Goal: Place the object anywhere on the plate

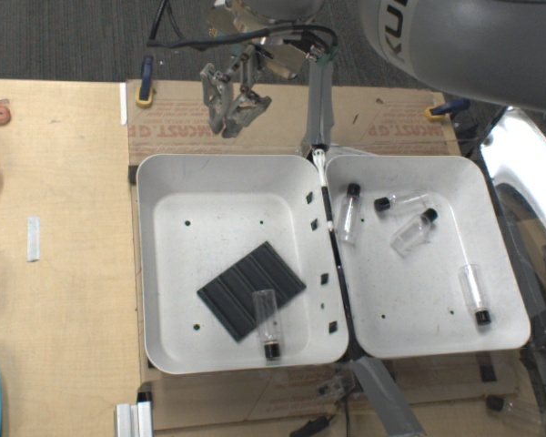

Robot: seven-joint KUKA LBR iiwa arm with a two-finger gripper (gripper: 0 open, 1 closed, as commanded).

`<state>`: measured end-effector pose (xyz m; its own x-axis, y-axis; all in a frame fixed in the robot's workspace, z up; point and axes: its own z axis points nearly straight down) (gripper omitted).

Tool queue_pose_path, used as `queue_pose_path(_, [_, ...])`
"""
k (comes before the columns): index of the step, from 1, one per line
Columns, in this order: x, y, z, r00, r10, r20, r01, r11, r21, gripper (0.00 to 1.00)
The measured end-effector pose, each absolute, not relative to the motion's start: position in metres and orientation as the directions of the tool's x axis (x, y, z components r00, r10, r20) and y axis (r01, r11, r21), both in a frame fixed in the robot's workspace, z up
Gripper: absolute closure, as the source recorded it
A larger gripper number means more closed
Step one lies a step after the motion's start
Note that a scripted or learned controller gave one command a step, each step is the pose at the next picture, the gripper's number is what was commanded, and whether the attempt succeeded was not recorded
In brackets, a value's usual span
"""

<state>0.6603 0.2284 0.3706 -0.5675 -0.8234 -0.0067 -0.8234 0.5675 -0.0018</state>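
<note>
In the left bin, a clear tube lies with one end on the dark ribbed plate, at its five o'clock edge. The gripper hangs above, at twelve o'clock, empty; how wide its fingers stand cannot be told. Four tubes wait in the right bin.

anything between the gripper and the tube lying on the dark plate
In the camera view, the gripper hangs above the cardboard behind the left bin. Between it and the tube lie the bin's back rim, bare white floor, and the dark plate.
</note>
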Motion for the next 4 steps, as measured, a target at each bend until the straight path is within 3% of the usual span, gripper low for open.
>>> queue_pose_path(1, [0.662,0.227,0.38,-0.573,-0.819,-0.013,-0.819,0.573,-0.002,1.0])
queue_pose_path(2, [0.66,0.218,0.442,-0.231,-0.973,-0.006,-0.973,0.231,-0.002,1.0])
queue_pose_path(4, [0.664,0.215,0.461,-0.247,-0.969,-0.017,-0.969,0.247,-0.006,1.0])
